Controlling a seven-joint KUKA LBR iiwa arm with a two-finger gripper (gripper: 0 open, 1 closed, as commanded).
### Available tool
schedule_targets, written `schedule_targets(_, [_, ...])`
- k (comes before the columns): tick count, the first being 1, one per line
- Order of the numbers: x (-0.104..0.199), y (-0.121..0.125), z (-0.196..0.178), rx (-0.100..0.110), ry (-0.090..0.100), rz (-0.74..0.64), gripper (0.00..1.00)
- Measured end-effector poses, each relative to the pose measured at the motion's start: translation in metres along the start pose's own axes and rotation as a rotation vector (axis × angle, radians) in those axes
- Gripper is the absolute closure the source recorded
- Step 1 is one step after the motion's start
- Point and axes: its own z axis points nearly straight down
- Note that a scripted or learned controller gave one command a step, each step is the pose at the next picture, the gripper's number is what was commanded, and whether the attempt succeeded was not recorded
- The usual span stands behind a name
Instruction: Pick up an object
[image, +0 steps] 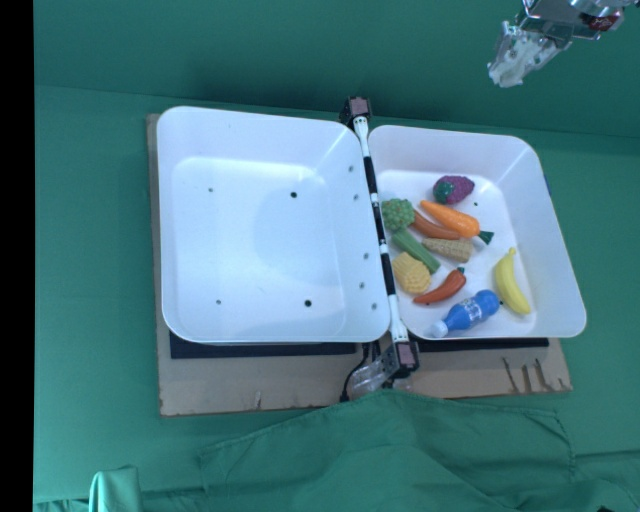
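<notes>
Hovering well above-right of the banana (511, 283), jaws' state impossible to tell.

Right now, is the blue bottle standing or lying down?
Lying down. The bottle rests on its side on the right bin floor, cap toward the divider.

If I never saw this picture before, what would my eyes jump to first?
Probably the pile of bright toy food in the right bin: a yellow banana, an orange carrot, a blue bottle and a purple berry, all crowded together. Next, the robot's hand up in the top right corner, above the green cloth beyond the bins.
</notes>
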Motion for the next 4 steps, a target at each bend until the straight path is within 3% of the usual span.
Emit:
schedule_targets(1, [-0.002,-0.003,0.004,0.011,0.001,0.004,0.0])
schedule_targets(2, [-0.037,-0.045,0.092,0.023,0.003,0.01,0.0])
schedule_targets(3, [-0.026,-0.037,-0.007,0.0,0.0,0.002,0.0])
schedule_targets(4, [-0.018,-0.068,0.084,0.013,0.002,0.005,0.0])
